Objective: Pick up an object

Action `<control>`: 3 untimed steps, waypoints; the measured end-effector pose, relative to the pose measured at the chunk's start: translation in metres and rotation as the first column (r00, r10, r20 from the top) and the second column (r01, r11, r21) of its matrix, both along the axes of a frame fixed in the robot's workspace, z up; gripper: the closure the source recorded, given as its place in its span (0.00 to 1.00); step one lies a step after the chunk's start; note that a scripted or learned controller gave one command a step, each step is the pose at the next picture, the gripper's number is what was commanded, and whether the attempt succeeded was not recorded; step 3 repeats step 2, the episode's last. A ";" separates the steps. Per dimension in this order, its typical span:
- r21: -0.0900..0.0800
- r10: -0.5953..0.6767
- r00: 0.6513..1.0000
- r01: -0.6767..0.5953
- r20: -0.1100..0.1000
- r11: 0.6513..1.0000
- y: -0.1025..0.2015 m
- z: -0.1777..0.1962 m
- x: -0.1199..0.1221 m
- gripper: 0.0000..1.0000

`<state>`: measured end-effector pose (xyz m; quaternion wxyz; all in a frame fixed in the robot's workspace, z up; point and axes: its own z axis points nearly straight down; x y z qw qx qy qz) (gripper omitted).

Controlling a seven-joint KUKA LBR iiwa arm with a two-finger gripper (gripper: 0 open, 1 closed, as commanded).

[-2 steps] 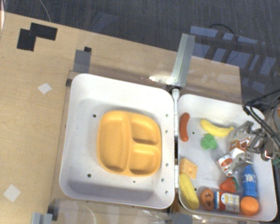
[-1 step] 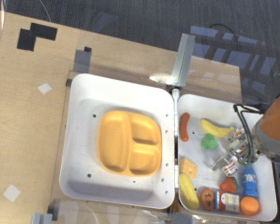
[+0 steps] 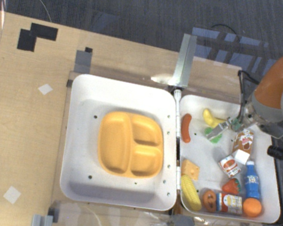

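Lying near the right bin's (image 3: 275, 212) far edge, a yellow banana (image 3: 212, 117) with a green piece (image 3: 214, 135) just beside it; gripper (image 3: 224, 128) hovers over these, finger state indiscernible. Yellow tray (image 3: 130, 144) occupies the left bin (image 3: 82, 126).

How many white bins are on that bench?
2. The left shallow white bin holds a yellow divided plastic tray. The right shallow white bin, touching it side by side, holds the small toy foods; the arm's gripper reaches into it.

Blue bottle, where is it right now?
In the right bin, near its right wall: the blue bottle lies just above the orange, right of the strawberry.
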<state>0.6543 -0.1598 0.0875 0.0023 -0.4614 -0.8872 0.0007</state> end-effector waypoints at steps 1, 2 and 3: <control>-0.007 0.010 1.000 -0.010 0.025 1.000 0.002 0.016 0.007 1.00; 0.003 -0.459 0.888 0.459 0.015 0.888 0.034 0.097 -0.016 1.00; 0.003 -0.459 0.888 0.459 0.015 0.888 0.034 0.097 -0.016 1.00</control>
